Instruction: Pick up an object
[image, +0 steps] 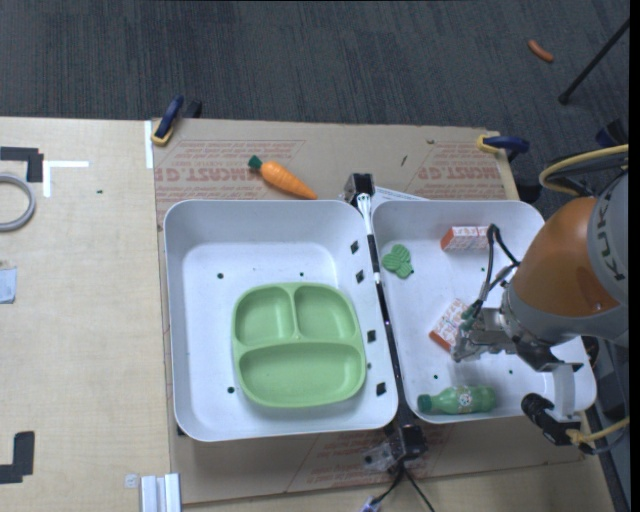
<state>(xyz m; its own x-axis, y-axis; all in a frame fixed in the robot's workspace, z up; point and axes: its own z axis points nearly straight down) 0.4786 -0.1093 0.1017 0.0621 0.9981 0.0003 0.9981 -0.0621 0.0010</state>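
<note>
While two white bins sit side by side, the left bin (190, 330) has one green plate (298, 345). The right bin (430, 215) has one green bottle (458, 401), two small boxes (467, 238) (449, 324) and one green leaf toy (398, 261). The gripper (468, 345) touches the lower box; I cannot tell its grip. One carrot (282, 177) lies outside.

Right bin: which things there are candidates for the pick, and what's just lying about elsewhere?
For the pick, in the right bin:
claw
striped box
green bottle
small box
green leaf toy

Lying about:
green plate
carrot
</note>
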